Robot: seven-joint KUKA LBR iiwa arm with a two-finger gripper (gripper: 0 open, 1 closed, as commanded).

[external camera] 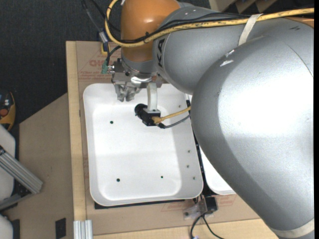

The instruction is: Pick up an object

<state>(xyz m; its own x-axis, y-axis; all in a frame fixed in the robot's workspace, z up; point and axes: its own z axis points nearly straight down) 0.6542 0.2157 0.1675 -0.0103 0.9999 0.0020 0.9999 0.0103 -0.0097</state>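
I observed the arm (239,108) extending in from the right, its orange band (144,11) above the wrist. It covered most of the right bin (217,183), so only a near corner showed. The gripper (125,96) hung over the far end of the left bin (134,158), towards its left corner. Small dark dots (118,179) marked that bin's floor. Both bins sat on a brown board (75,143).

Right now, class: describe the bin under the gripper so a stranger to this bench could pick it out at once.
Find the brown bench board and the two white bins on it. Take the bin on the view's left, with the gripper at its far end. Unlike its neighbour, mostly hidden behind the grey arm, it lies almost wholly in sight.
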